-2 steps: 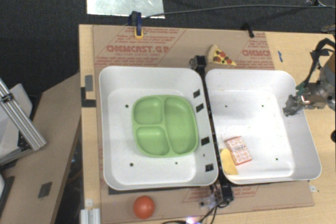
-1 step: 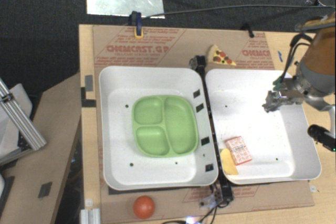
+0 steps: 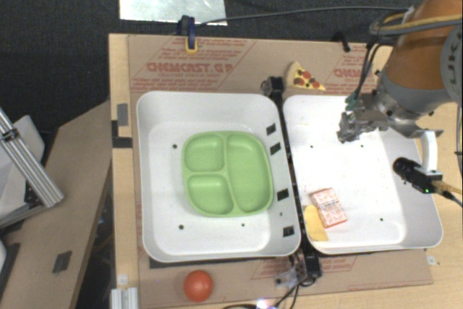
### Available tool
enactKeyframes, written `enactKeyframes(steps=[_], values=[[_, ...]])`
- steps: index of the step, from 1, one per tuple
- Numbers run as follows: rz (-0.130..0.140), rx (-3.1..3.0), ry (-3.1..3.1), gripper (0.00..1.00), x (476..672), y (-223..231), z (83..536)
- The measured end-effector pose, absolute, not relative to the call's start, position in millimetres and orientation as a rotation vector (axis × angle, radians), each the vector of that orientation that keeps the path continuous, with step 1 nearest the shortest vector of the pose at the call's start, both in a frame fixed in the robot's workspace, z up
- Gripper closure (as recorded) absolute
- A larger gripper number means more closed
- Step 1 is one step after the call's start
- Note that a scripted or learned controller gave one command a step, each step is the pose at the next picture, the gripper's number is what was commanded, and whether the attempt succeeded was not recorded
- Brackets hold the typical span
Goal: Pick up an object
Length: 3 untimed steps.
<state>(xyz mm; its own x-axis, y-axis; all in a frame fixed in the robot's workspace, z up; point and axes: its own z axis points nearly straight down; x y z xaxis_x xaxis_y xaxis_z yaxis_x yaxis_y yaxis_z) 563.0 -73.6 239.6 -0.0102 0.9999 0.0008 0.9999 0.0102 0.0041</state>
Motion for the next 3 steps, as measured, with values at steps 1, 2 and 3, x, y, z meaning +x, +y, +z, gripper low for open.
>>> enactKeyframes(steps=[1,2,3], values=[[0.004,2.211,2.230,1.00,578.6,-25,227],[0.006,2.210,2.231,1.00,589.3,29,237],[0.006,2.210,2.232,1.00,597.9,88,240]])
